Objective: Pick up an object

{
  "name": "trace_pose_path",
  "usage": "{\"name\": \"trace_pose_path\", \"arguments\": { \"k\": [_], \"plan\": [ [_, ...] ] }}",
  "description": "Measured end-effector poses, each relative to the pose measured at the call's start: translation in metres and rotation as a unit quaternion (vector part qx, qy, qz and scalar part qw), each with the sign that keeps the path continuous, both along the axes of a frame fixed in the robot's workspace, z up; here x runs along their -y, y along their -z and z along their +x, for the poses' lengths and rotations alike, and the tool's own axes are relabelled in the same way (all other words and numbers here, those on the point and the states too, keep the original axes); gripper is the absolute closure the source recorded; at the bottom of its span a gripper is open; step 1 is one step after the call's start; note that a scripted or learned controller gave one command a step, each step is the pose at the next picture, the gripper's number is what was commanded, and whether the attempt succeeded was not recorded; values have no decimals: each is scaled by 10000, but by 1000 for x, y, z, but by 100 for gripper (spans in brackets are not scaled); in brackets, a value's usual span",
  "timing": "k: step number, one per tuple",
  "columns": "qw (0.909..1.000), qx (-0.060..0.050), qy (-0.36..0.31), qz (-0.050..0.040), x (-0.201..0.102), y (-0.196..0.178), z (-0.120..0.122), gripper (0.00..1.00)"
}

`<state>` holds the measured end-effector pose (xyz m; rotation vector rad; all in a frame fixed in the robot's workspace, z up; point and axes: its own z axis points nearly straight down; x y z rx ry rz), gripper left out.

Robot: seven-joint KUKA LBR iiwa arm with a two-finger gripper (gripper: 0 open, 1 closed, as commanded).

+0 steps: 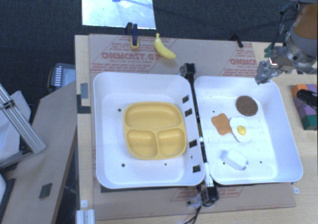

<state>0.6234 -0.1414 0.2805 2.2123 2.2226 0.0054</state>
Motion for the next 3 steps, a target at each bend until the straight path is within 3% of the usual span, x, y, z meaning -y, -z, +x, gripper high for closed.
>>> {"name": "trace_pose_path", "arguments": {
  "k": [3],
  "plan": [
    [10000, -18, -20, 11, -166, 11, 18, 100]
  ]
}}
